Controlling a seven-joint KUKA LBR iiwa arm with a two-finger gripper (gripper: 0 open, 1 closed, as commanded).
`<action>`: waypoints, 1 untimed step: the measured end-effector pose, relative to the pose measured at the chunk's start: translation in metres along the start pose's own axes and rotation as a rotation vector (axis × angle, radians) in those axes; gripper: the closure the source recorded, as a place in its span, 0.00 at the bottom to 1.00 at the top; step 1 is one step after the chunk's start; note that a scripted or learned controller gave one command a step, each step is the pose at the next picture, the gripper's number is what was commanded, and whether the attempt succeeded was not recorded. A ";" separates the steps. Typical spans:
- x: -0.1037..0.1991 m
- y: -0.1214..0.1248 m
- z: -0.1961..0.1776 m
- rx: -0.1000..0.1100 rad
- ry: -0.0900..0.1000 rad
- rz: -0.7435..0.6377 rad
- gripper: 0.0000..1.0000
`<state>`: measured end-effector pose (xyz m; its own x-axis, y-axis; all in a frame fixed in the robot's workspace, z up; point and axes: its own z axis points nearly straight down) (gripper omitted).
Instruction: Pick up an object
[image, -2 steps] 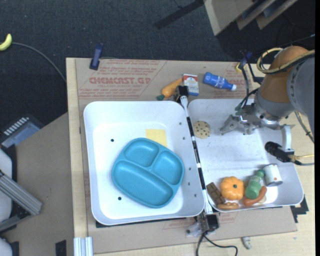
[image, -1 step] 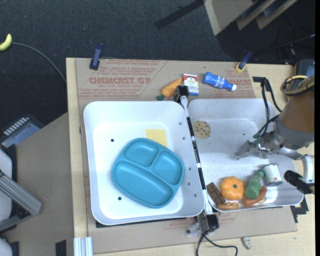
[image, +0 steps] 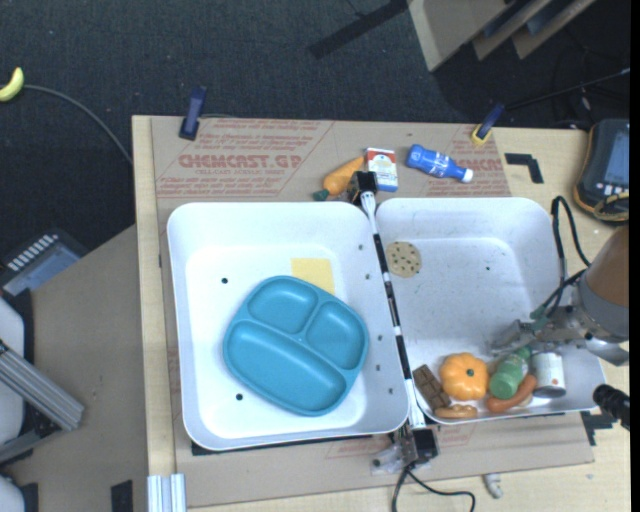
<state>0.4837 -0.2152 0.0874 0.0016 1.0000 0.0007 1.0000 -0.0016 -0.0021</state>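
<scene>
My gripper (image: 527, 338) reaches in from the right and hangs low over the front right corner of the right bin (image: 470, 225). Just below it lie a green toy vegetable (image: 507, 379) and a white cylinder (image: 550, 372), very close to the gripper's tip. An orange pumpkin (image: 465, 375) sits to their left, with a brown bar (image: 428, 385) beside it. An orange-red piece (image: 512, 401) and a tan piece (image: 455, 410) lie along the front wall. A round cookie (image: 403, 258) rests near the bin's back left.
The left bin (image: 195, 300) holds a blue divided plate (image: 295, 343) and a yellow slice (image: 312, 270) behind it. Behind the bins, on the bench, lie an orange toy (image: 345, 177), a small carton (image: 381, 168) and a blue bottle (image: 438, 163).
</scene>
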 end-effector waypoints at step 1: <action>0.021 0.068 0.002 -0.004 -0.001 -0.003 0.00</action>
<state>0.5522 -0.1948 0.0848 -0.0017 1.0000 -0.0003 1.0000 0.0017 0.0018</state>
